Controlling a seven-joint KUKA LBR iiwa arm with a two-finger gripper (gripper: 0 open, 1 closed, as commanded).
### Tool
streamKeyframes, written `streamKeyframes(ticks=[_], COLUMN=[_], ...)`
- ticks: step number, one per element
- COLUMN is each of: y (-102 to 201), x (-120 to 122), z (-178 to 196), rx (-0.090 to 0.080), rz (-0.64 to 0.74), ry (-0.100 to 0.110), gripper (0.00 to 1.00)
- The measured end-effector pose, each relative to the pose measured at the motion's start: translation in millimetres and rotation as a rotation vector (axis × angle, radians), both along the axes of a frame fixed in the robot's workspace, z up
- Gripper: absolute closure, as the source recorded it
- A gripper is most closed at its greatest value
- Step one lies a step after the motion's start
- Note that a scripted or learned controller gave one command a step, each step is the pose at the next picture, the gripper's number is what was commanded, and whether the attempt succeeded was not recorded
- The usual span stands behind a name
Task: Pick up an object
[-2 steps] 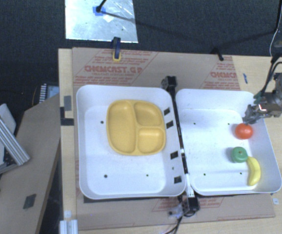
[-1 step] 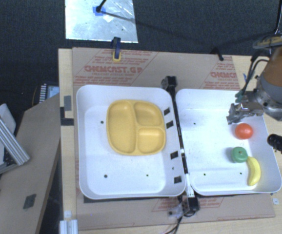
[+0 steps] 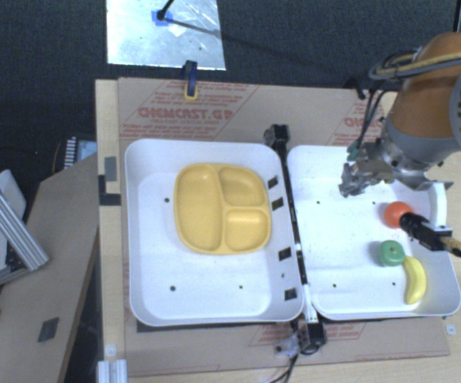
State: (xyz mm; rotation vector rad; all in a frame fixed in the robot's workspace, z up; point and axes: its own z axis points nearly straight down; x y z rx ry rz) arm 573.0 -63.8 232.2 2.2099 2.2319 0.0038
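Observation:
My gripper [image 3: 352, 183] hangs over the upper middle of the right bin [image 3: 334, 286], fingers pointing down with nothing seen between them. An orange-red ball [image 3: 395, 212] lies to its lower right, near the bin's right side. Below that sit a green round piece [image 3: 390, 252] and a yellow banana [image 3: 414, 280] close to the bin's lower right corner. All three objects rest on the bin floor, apart from the gripper.
The left bin [image 3: 151, 286] holds a yellow divided plate [image 3: 218, 207] with three compartments. A black divider strip [image 3: 288, 214] runs between the bins. The bench board [image 3: 191, 106] lies under both, with a shiny metal sheet [image 3: 165, 22] behind it.

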Motion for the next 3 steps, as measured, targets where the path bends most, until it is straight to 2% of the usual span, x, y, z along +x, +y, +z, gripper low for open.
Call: streamKeyframes(ticks=[3], y=[137], x=[32], z=[-18], rx=[0.001], rz=[0.000], ry=[0.001], gripper=[1.00])
